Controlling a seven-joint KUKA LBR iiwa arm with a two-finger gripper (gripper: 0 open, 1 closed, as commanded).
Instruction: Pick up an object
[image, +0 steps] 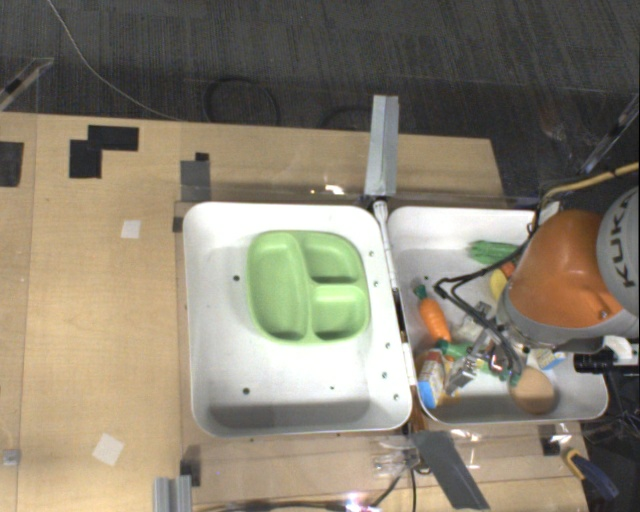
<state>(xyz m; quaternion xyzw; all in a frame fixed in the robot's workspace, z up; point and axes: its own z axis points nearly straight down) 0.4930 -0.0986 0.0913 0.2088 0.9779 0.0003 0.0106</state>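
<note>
One grey arm (590, 265) marked "KU" reaches down into the right bin (590, 405), its gripper (478, 360) lowered among clutter, grip state unclear.

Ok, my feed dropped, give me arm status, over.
End effector low in right bin, among clutter. Nothing seen held. Orange carrot just left of it. Green divided plate alone in left bin.

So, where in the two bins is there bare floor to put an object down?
Left bin: a bare white strip all around the green divided tray, widest along the near edge. Right bin: crowded near the gripper with the carrot and other small items.
</note>
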